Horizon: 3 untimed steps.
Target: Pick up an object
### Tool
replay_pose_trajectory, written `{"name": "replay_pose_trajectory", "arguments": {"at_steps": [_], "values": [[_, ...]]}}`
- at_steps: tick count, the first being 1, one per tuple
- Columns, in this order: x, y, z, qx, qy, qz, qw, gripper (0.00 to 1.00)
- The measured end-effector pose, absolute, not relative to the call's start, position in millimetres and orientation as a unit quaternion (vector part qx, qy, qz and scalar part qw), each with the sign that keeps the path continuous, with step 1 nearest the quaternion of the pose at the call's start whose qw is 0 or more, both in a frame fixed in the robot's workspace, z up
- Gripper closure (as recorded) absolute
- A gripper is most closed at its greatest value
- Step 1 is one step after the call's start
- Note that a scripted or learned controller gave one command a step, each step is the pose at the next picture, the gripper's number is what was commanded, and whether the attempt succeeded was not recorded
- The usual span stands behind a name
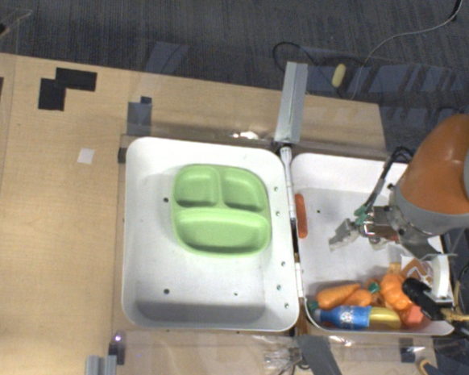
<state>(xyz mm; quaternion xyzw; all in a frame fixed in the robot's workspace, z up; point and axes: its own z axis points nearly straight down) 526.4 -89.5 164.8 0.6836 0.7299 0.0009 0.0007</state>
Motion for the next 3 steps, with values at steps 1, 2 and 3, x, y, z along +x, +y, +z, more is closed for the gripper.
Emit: {"name": "replay_pose_trajectory", "arguments": {"at_steps": [1, 2, 3], "values": [[488.2, -136, 129, 0.514, 0.858, 0.0013, 0.002, 0.00], [492.4, -104, 91, 0.410, 0.912, 0.0023, 0.010, 0.00], [490.5, -104, 90, 0.568, 0.823, 0.0038, 0.005, 0.00]]}}
